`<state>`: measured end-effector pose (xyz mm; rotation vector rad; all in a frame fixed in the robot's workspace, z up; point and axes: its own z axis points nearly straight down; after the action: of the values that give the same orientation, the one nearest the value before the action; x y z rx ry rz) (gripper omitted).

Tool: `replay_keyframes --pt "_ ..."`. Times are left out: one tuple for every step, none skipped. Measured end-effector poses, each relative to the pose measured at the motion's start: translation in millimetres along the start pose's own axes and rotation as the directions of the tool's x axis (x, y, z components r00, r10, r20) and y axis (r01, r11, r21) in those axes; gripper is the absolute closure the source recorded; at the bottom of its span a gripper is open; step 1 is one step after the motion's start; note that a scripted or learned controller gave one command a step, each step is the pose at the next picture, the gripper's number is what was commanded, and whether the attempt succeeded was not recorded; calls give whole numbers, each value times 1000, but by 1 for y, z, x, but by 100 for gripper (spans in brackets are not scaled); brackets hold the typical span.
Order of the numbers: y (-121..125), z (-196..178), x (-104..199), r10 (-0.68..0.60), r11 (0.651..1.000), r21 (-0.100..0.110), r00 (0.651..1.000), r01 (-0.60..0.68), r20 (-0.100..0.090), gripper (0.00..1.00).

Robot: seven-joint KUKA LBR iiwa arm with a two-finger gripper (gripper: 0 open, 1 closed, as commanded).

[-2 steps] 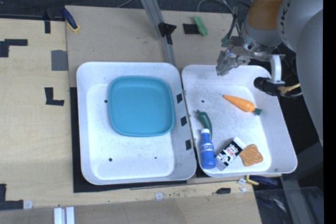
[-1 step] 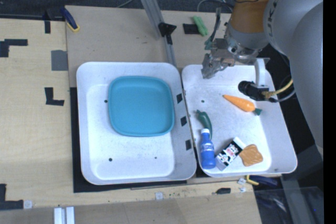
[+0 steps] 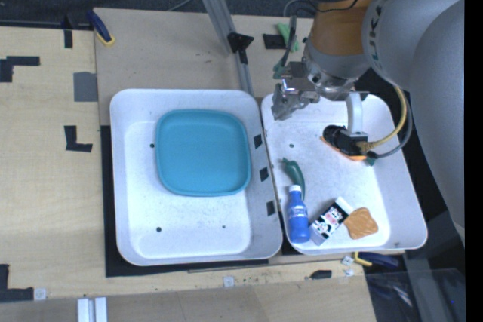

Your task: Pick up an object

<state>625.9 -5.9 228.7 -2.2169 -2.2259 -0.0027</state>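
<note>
Right bin (image 3: pixel 400 185) centre open; blue bottle (image 3: pixel 297 213), black-white box (image 3: pixel 330 220) crowd front.

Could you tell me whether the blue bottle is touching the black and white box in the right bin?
Touching: the camera view shows the box's lower left corner meeting the blue bottle's base, with no white floor between them.

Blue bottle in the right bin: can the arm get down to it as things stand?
Probably yes. The blue bottle lies uncovered near the right bin's front-left corner. The gripper hangs at the bin's far end, but the black-and-white pack crowds one side.
</note>
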Motion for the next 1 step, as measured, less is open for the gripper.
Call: replay_keyframes --pt "-20 10 51 0 1000 3 1000 0 0 100"
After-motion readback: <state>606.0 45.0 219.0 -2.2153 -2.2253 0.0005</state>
